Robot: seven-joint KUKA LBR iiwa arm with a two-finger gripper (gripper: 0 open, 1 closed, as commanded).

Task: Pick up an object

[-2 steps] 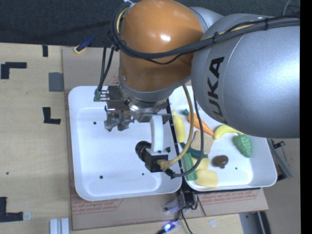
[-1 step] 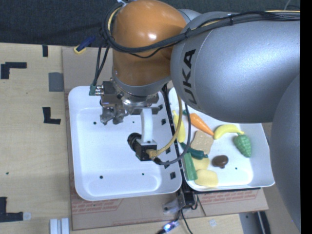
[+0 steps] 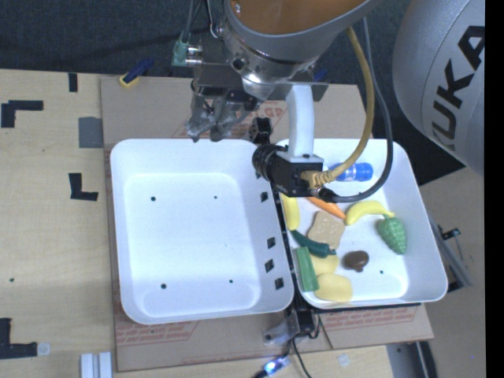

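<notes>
Hanging above the left bin's [image 3: 126,211] far edge, the gripper [image 3: 214,124] carries nothing visible; how its jaws stand I cannot tell. The objects crowd the right bin's [image 3: 413,211] near-left corner, so it should cross over and pick an outlier like the green toy [image 3: 393,235].

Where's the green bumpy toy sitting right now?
In the camera view the green bumpy toy lies in the right-hand bin, close to its right wall, just right of the yellow banana and up-right of the small brown piece.
</notes>
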